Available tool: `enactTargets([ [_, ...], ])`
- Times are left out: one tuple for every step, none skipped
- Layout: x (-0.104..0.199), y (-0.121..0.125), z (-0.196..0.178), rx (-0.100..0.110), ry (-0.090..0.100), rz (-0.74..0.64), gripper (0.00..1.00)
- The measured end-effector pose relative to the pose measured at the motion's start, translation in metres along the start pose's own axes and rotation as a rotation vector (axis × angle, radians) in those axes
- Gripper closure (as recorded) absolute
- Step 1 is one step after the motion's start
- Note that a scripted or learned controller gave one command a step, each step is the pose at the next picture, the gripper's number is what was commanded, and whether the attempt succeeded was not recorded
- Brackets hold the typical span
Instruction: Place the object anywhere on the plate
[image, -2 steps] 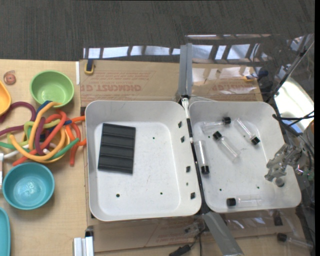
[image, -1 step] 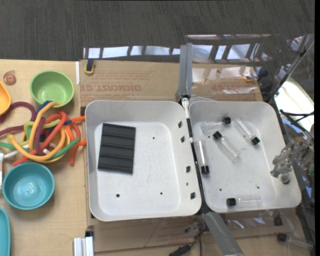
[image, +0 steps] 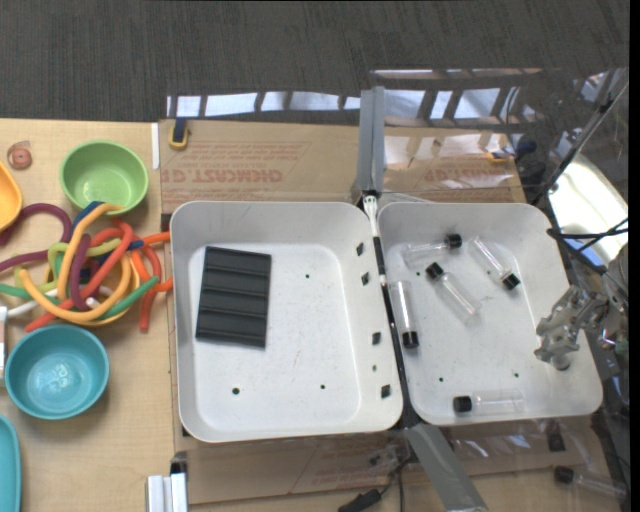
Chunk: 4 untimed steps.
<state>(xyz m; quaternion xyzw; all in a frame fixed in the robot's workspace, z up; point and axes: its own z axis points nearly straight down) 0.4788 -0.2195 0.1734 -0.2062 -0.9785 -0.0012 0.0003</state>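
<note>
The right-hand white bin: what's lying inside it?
The right bin holds several clear tubes with black caps, scattered apart, and the gripper at its right wall. Whatever lies beneath the gripper is covered.

Black plate (image: 234, 297) in left bin (image: 190, 395); tubes (image: 452, 288) right.

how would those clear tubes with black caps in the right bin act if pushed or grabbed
The clear tubes look round and smooth, so they would likely roll across the right bin floor when nudged. They seem thin and light, probably slippery for the tool. If glass, perhaps fragile; the material cannot be told.
</note>
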Motion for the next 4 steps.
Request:
enactTargets([
  [-0.018,0.005,-0.010,0.001,-0.004,-0.044,1.00],
  [-0.001,-0.001,0.004,0.001,-0.003,-0.159,1.00],
  [-0.020,0.006,-0.004,0.002,-0.007,-0.259,1.00],
  [0.000,-0.002,0.003,0.001,-0.001,-0.333,1.00],
])
